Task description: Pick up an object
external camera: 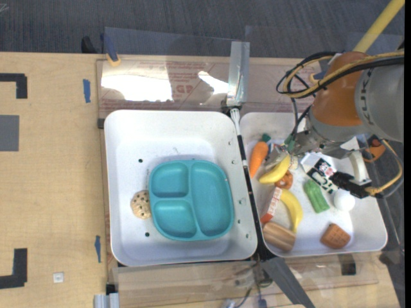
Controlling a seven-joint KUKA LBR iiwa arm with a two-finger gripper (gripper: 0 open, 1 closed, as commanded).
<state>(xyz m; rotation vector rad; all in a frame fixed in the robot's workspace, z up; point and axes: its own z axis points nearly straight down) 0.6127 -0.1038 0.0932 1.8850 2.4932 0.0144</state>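
Note:
My gripper [291, 149] reaches down into the right bin [369, 236] near its back left part, under the arm's orange band. It hangs just above and to the right of an orange carrot [258, 157] and a yellow banana [276, 172]. Nothing can be made out inside the gripper. A second banana [294, 209], a green block [316, 196], a white egg [345, 201], a tan wooden cylinder [278, 235] and a brown chunk [335, 236] lie further forward in the same bin.
The left bin [122, 140] holds a teal divided plate [191, 199] with a cookie [140, 205] at its left edge. A metal divider [239, 76] stands at the back between the bins. Cables loop around the arm at right.

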